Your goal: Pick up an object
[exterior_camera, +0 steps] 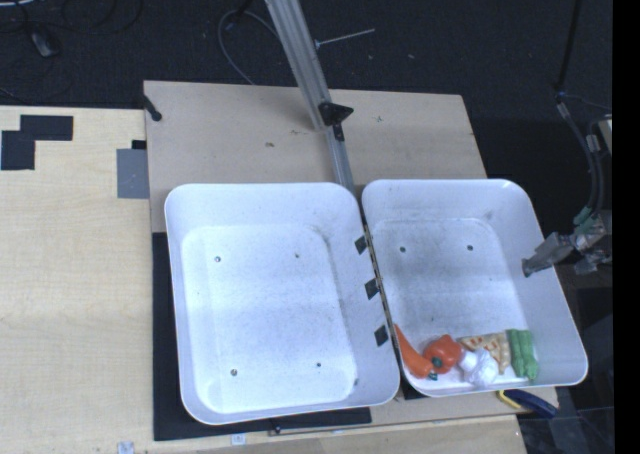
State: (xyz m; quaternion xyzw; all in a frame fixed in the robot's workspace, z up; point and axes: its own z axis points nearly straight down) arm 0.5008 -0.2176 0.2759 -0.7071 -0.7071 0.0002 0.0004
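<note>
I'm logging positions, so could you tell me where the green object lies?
The green object lies in the right bin, near its front right corner, beside a white lump.

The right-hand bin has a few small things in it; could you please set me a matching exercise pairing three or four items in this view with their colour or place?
Column one:
1. carrot-shaped toy
2. ridged block
3. pincer
4. metal rail

Column two:
A. green, at the right bin's near right corner
B. at the right bin's right rim
C. orange, beside the divider between the bins
D. slanting up from behind the bins

Pairs: 1-C, 2-A, 3-B, 4-D
</note>
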